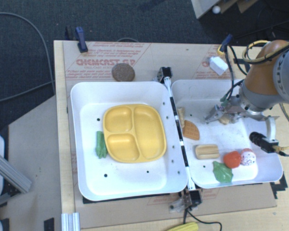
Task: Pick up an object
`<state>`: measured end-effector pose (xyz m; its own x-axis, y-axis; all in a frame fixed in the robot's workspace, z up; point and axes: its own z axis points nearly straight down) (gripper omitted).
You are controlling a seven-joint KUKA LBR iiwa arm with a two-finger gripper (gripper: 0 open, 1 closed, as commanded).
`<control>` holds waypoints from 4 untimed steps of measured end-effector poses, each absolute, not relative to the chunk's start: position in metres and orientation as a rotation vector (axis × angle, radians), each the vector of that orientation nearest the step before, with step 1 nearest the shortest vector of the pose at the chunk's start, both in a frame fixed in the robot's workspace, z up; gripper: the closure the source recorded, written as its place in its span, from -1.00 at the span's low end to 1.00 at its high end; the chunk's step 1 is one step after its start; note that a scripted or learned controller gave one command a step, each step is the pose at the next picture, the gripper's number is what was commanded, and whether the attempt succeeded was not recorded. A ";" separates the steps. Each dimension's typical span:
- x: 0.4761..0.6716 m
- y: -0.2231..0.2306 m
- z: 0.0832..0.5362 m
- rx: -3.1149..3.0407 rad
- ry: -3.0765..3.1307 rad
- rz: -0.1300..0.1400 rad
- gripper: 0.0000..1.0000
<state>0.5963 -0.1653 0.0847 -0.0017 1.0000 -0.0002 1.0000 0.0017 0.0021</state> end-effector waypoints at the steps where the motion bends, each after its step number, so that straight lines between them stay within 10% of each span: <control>1: 0.622 -0.210 0.139 2.220 2.220 0.000 -1.00; 3: 0.604 -0.178 0.085 2.222 2.223 -0.001 -1.00; 4: 0.605 -0.177 0.095 2.221 2.222 0.001 1.00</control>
